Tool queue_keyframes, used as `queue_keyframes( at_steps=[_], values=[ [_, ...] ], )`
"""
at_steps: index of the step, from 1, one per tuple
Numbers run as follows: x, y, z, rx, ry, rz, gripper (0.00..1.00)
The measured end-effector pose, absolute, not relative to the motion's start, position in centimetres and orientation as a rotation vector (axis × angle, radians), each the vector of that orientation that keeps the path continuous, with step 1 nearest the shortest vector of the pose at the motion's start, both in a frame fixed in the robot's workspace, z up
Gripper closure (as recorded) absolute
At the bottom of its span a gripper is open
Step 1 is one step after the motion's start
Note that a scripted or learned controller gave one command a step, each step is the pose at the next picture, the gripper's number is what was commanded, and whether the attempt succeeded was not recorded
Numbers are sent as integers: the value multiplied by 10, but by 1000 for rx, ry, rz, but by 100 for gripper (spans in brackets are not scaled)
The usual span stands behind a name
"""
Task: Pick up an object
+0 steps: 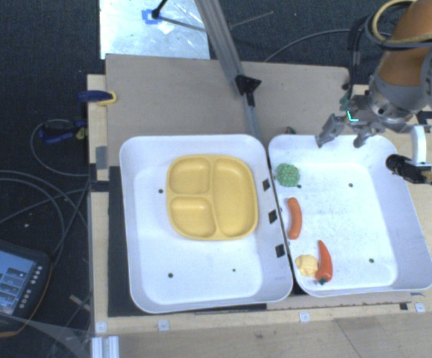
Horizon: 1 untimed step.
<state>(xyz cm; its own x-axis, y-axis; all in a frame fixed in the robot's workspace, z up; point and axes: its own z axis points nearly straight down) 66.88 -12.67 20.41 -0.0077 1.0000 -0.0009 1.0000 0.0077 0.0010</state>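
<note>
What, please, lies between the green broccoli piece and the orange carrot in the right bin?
In the camera view, a reddish sausage lies between the broccoli and the carrot, along the right bin's left side.

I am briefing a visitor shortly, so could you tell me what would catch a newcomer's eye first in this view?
Most striking is the yellow divided plate lying in the left bin. Next come the small toy foods along the left side of the right bin: a green broccoli, a sausage, a carrot and a pale yellow piece. The gripper hovers open over that bin's far edge.
</note>
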Motion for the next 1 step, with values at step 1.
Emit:
queue_keyframes(
  at_steps=[1],
  values=[
    [673, -128, 162, 2212, 2231, -3, 0]
  ],
)
